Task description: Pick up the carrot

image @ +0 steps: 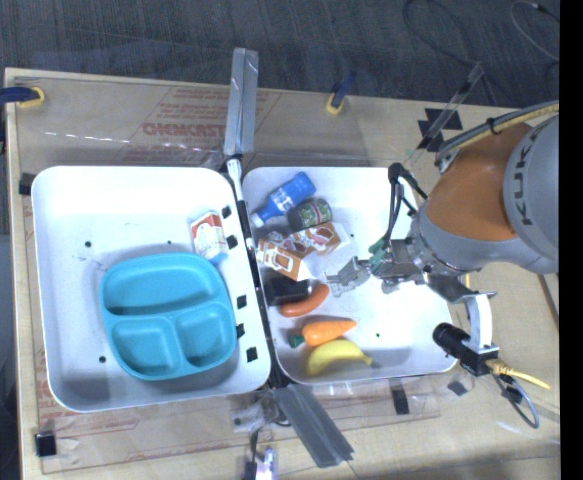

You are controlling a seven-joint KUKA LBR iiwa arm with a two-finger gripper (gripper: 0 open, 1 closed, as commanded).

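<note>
Your carrot lies in the right bin near its front wall, just above the banana and below a red-orange sausage-like piece. The gripper hovers up and to the right of it, apart from it. Its fingers look slightly parted and grip nothing.

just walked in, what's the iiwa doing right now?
It's going for the carrot, which lies in the right bin between an orange sausage-shaped piece and the banana. The gripper hovers just above and to the right of that pile with nothing visibly between its fingers. The left bin holds a blue divided tray.
</note>
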